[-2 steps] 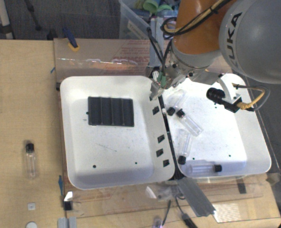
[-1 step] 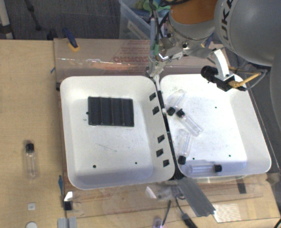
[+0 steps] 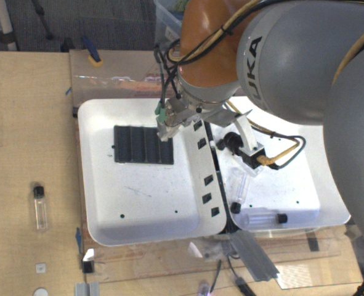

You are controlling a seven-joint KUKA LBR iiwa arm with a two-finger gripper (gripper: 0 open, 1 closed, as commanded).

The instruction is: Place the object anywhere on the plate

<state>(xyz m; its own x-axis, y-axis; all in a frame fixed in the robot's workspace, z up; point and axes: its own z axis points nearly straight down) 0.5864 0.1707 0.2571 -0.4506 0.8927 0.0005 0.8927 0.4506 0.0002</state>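
A black ribbed plate (image 3: 142, 145) lies flat in the left white bin (image 3: 138, 214), toward its back. My gripper (image 3: 165, 130) hangs from the orange wrist right over the plate's far right corner, its tip at or just above the surface. I see no object clearly between its fingers. In the right bin (image 3: 305, 196) lie two clear vials: one (image 3: 240, 187) slanted near the divider, and one (image 3: 263, 217) with a black cap along the front wall.
Another clear vial (image 3: 40, 207) with a dark cap lies on the wooden bench left of the bins. A black divider strip (image 3: 207, 171) runs between the bins. A cable loop (image 3: 283, 153) hangs over the right bin. The arm's grey body covers the back right.
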